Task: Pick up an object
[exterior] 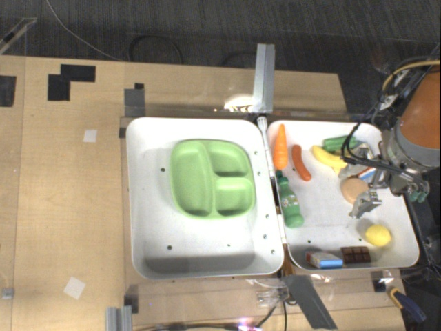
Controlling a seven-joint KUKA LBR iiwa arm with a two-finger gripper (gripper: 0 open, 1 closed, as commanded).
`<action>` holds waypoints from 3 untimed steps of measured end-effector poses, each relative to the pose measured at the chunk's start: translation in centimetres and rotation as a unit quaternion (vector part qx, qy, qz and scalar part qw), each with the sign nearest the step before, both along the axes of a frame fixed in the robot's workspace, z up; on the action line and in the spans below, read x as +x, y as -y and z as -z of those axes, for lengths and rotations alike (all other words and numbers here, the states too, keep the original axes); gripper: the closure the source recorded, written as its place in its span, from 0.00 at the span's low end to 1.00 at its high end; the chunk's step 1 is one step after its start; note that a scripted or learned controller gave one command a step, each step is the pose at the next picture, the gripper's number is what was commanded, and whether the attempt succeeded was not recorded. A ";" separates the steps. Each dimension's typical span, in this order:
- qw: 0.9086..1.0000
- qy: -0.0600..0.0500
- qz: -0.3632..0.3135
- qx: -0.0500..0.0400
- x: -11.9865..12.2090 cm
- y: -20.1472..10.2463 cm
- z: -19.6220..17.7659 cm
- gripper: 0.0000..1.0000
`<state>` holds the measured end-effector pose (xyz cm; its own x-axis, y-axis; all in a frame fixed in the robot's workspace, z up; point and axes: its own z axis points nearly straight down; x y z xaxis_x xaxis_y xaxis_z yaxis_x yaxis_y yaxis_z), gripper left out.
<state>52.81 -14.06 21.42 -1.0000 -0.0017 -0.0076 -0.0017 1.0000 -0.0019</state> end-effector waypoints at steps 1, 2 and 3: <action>0.995 0.002 0.095 0.001 -1.0 1.5 11.3 0.00; 1.000 0.000 -0.010 0.000 -3.9 2.9 11.3 0.00; 0.973 0.005 -0.229 -0.005 -3.2 2.4 12.3 0.00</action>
<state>49.64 -16.48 9.13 -0.8938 -0.4482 -0.0148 -0.4480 0.8939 -0.0138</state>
